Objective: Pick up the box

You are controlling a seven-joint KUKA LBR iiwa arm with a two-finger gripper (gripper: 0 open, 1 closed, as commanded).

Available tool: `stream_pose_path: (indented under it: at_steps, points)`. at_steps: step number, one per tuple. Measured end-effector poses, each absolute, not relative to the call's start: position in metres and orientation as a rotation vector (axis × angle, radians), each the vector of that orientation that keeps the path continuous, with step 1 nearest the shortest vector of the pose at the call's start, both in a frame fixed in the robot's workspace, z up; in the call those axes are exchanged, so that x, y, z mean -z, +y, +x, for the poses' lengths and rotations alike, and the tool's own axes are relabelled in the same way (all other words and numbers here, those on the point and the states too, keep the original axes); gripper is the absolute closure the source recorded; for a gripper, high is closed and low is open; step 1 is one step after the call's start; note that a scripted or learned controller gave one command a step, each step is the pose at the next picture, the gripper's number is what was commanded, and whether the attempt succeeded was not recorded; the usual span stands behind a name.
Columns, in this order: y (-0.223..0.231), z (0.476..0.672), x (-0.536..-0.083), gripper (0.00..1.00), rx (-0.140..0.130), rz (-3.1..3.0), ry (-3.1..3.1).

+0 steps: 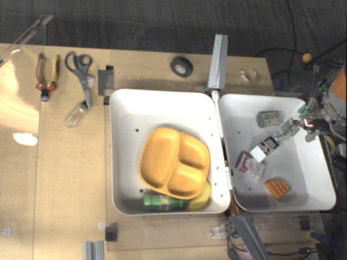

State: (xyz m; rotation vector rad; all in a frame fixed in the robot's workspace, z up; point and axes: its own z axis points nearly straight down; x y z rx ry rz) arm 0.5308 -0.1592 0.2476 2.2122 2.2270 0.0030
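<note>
A small flat maroon-and-white box (250, 166) lies in the right bin (320, 196), near its left wall. Just above it sits a small black-and-white oblong item (264, 147), tilted toward the upper right. My gripper (290, 129) reaches in from the right edge, low over the bin. Its tip is close to the upper right end of that oblong item and up and to the right of the maroon box. The view is too small and cluttered to show how the gripper stands or whether it touches anything.
A green can (269, 118) lies at the back of the right bin and an orange waffle-like piece (277, 188) at its front. The left bin (124, 145) holds a yellow divided plate (176, 164) over a green bottle (161, 202). Scissors (81, 72), pliers (46, 75) and a tape roll (181, 66) lie on the bench.
</note>
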Motion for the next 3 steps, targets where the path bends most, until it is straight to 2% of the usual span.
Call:
stream_pose_path:
  at_steps: [1, 2, 3]
  points:
    - [-0.136, 0.59, -0.138, 0.0, -0.003, 2.31, 2.126]
    - [-0.106, 0.561, -0.096, 0.0, -0.01, 2.311, 2.118]
    - [-0.114, 0.514, -0.09, 0.0, -0.016, 2.057, 2.353]
